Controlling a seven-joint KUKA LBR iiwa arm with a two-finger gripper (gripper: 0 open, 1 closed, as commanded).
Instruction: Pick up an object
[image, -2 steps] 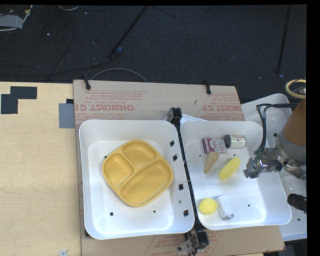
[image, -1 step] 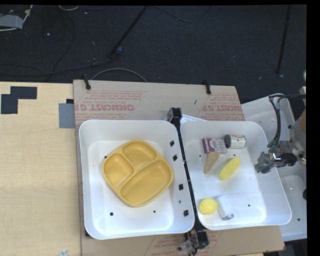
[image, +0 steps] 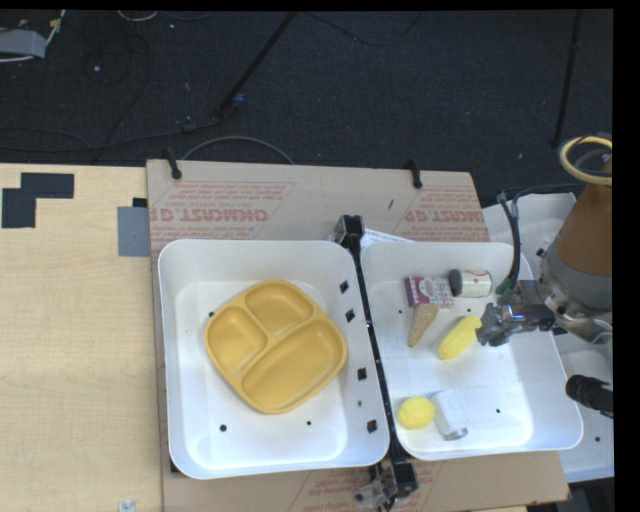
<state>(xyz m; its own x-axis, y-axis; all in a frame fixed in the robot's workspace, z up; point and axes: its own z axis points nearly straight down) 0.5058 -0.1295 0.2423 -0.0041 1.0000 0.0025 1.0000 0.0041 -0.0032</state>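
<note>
The right bin (image: 545, 425) holds several small items. A yellow oblong toy (image: 456, 338) lies near its middle, with a tan cone (image: 421, 322) just to its left. Behind them lie a maroon and white packet (image: 428, 291) and a small white bottle with a dark cap (image: 471, 282). Toward the front sit a yellow ball (image: 416, 412) and a pale clear piece (image: 450, 416). My gripper (image: 493, 329) hangs low over the right bin, right beside the yellow oblong toy's right end. Nothing is visibly held.
A yellow divided plate (image: 276, 344) lies in the left bin (image: 185, 400). A black divider (image: 365, 350) runs between the two bins. Cardboard (image: 300, 205) lies under the bins, and the arm's grey body (image: 585, 270) stands over the right bin's right edge.
</note>
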